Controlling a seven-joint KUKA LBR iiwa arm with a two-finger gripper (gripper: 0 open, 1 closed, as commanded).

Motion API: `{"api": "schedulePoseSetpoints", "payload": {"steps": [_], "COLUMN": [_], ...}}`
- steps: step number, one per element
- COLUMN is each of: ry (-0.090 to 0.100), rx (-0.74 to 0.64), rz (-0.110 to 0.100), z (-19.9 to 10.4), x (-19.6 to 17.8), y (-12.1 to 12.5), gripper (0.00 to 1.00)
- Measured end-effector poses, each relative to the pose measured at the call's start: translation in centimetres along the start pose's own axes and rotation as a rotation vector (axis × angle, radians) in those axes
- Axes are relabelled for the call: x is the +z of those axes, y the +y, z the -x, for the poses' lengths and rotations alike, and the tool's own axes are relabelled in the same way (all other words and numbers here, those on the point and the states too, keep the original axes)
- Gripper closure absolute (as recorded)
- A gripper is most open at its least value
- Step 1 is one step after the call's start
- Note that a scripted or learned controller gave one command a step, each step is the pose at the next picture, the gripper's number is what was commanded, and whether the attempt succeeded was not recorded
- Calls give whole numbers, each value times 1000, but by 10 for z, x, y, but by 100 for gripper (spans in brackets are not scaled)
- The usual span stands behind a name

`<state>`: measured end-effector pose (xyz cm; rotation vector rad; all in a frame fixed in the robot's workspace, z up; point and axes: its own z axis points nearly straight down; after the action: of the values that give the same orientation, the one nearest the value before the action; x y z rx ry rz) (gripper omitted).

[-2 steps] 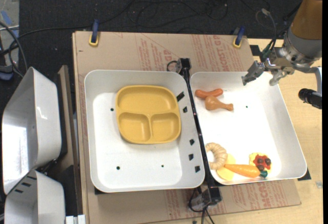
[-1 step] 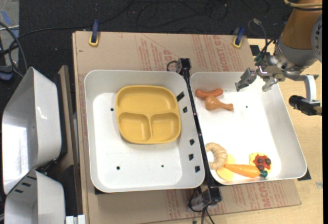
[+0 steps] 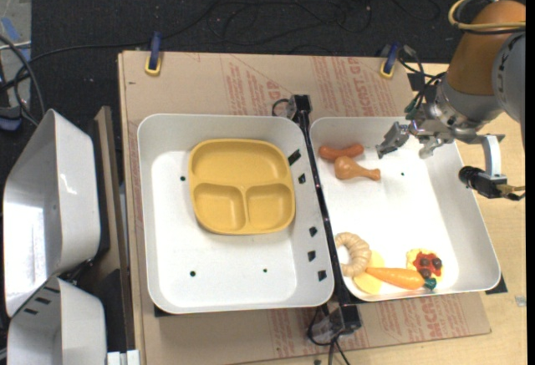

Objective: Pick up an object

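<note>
My gripper (image 3: 411,140) hangs over the far side of the right bin (image 3: 451,205), its two fingers spread open with nothing between them. To its left in that bin lie an orange sausage-like piece (image 3: 340,151) and a tan chicken drumstick (image 3: 356,171). Near the bin's front edge sit a pale shrimp-like piece (image 3: 354,252), a carrot (image 3: 395,276) on a yellow slice, and a small red and yellow toy (image 3: 425,262). The left bin (image 3: 167,263) holds a yellow divided plate (image 3: 242,186).
The grey arm with its orange band (image 3: 489,38) comes in from the upper right. Two yellow clamps (image 3: 153,64) grip the cardboard base at the back. White containers (image 3: 46,213) stand to the left of the bench. Cables lie on the dark floor behind.
</note>
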<state>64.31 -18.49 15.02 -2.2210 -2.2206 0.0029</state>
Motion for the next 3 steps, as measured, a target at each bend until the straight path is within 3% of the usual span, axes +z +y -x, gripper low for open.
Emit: {"api": "schedulePoseSetpoints", "payload": {"steps": [1, 2, 3], "ry": [0, -1, -1], "rx": [-1, -2, 1], "rz": [-1, 5, 7], "z": [-1, -1, 6], "x": [53, 39, -22], "y": [0, 1, 1], "gripper": [0, 100, 100]}}
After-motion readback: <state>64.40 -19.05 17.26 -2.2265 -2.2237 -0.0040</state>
